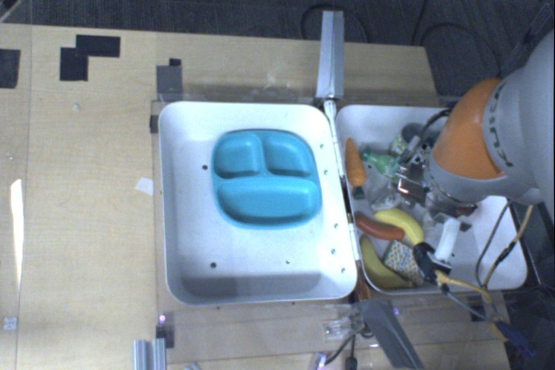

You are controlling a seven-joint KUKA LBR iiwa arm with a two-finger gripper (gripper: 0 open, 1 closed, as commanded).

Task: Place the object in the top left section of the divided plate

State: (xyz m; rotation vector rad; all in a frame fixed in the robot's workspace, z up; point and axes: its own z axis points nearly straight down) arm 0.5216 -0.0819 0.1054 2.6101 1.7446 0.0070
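Observation:
A blue divided plate [264,178] lies in the left white bin [186,212], with two small sections at its far side and one wide section at its near side. All three sections hold nothing. The arm, with its orange band [464,139], leans over the right bin [507,260]. The gripper [408,178] hangs low over a heap of toy food there: an orange carrot [354,165], a red-brown sausage [377,227], a yellow banana [401,221] and a green item [377,160]. The wrist hides the fingertips.
A second banana [377,266] and a patterned item [401,257] lie at the right bin's near edge. A metal bar [329,56] stands between the bins at the back. Cables [486,273] trail by the arm. Black tape marks [87,55] sit on the bench.

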